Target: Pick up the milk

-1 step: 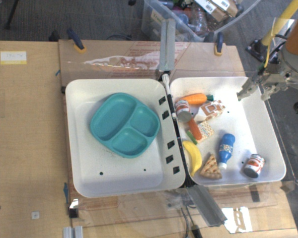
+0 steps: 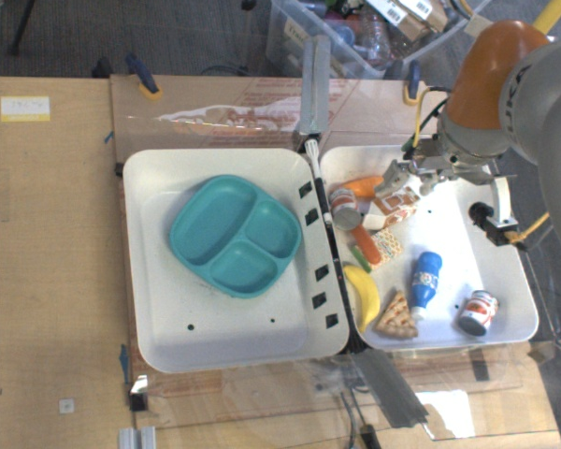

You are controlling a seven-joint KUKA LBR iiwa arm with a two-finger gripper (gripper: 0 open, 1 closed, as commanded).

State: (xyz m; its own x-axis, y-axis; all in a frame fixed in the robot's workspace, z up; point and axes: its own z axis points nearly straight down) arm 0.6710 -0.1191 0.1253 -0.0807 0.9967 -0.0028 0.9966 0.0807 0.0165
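I see the milk (image 2: 397, 204), a small carton, lying at the upper left of the right bin (image 2: 505, 293), just beside the carrot (image 2: 359, 187). I judge it light, its thin card walls crushable; its flat sides are best squeezed gently. My gripper (image 2: 402, 178) sits right over it, apparently touching; its opening I cannot tell.

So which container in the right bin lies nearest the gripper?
The milk carton, directly under the gripper. The blue bottle and can sit much farther toward the bin's front.
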